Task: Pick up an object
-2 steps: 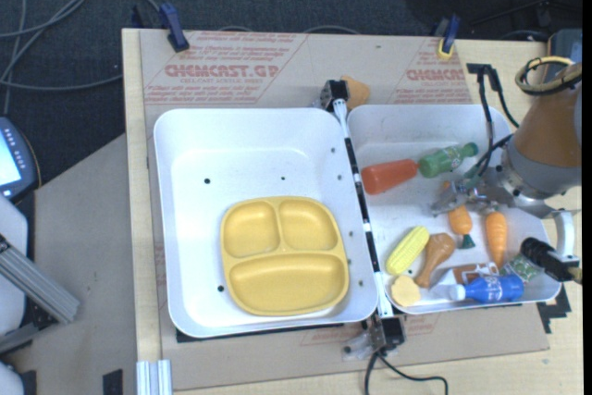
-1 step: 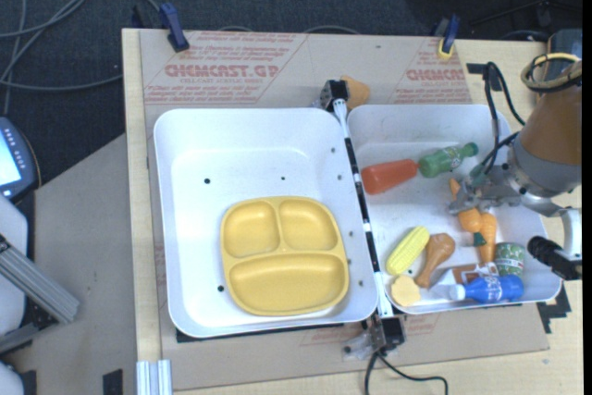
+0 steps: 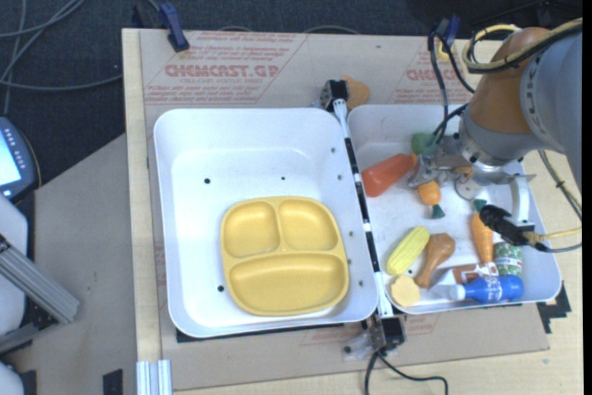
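Note:
My gripper (image 3: 444, 171) hangs low in the right bin (image 3: 370, 120), under the orange band of the arm. Just below it lies a small orange piece (image 3: 428, 193). A green toy (image 3: 423, 143) sits just above and left of it, and a red-orange pepper (image 3: 388, 173) lies to its left. Further down the bin are a corn cob (image 3: 408, 249), a brown drumstick (image 3: 435, 257), a carrot (image 3: 483, 239), a pale yellow slice (image 3: 404, 291) and a blue bottle (image 3: 487, 290) lying on its side. I see nothing lifted off the bin floor.
The left bin (image 3: 185, 153) holds a yellow three-part plate (image 3: 282, 254). A clip (image 3: 334, 92) sits where the two bin rims meet at the back. Cables run along the arm at the right.

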`<state>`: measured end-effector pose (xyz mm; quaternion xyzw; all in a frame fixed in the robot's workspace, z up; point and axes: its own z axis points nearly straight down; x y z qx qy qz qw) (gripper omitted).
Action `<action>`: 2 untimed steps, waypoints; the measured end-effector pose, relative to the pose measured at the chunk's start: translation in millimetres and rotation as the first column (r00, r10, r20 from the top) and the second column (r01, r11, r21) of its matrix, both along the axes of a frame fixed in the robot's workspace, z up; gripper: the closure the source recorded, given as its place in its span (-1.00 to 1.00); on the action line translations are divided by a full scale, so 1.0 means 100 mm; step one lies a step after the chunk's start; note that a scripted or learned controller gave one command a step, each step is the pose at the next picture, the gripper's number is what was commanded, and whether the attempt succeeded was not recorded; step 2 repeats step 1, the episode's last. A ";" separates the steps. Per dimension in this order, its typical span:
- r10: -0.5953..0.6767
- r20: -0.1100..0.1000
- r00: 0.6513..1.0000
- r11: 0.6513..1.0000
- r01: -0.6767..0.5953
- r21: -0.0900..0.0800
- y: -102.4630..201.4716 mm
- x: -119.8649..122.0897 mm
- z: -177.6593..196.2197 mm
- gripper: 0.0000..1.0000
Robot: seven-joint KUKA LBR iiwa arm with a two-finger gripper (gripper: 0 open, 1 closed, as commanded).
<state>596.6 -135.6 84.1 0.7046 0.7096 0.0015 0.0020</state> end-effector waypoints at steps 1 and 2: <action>0.003 0.010 1.000 1.000 -0.003 0.002 0.74 0.26 1.08 1.00; 0.003 0.010 1.000 1.000 -0.003 0.002 0.74 0.26 1.08 1.00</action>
